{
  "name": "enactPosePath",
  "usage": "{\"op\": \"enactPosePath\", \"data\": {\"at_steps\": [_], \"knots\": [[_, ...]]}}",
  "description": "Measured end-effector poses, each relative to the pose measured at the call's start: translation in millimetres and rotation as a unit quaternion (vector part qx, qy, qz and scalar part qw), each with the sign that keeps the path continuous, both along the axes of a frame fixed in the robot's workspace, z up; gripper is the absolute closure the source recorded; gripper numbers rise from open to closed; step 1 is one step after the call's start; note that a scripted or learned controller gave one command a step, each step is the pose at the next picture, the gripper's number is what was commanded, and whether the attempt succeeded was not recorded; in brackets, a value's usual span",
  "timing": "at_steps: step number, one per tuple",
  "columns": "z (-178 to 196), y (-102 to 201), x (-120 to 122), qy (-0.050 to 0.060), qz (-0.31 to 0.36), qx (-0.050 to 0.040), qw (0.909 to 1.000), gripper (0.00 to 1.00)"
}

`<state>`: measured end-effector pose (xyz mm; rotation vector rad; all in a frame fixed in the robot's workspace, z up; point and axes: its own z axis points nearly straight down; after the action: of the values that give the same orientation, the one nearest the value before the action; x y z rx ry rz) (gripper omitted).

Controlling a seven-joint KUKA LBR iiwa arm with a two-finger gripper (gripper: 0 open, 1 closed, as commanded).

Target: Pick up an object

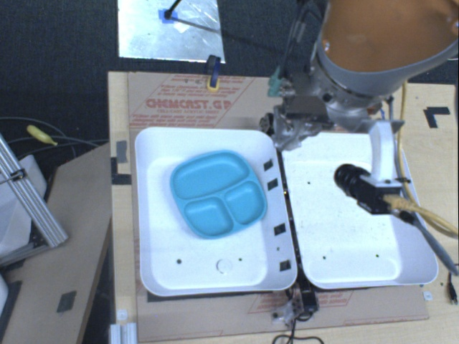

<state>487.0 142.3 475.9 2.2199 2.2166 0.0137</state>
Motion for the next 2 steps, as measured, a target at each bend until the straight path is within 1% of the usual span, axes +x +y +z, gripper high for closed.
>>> {"op": "enactPosePath", "data": {"at_steps": [1,2], "knots": [[-109,24,12,0.008,0.001,-0.0023,1.0000,1.00],[-31,12,-1,0.002,0.003,-0.0003,1.0000,1.00]]}}
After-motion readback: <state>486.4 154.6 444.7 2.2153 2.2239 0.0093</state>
